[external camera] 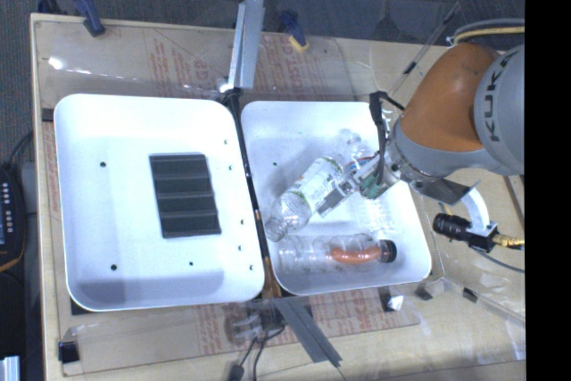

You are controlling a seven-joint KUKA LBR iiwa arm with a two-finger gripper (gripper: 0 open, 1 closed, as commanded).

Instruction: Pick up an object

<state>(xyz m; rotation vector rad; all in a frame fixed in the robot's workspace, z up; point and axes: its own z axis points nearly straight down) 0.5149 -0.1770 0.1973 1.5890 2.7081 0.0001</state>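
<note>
Scanning from the divider (245, 183) between the bins: left of it, the left bin (89, 192) carries a dark ribbed pad (185, 194), flat, well apart from the arm. Right of the divider, the right bin (268, 129) has clear plastic bottles. One bottle with a label (308, 190) lies diagonal, base just beside the divider, neck running up-right toward the gripper (373, 178). A second, the bottle with the black cap (337, 252), lies along the near wall, long axis roughly crosswise, cap pointing away from the divider. The gripper sits at the diagonal bottle's neck end, on the far side from the divider. I can't tell the claw's state; the wrist hides it. My read: the labelled bottle is nearest, and the grasp should cross its diagonal axis.
</note>
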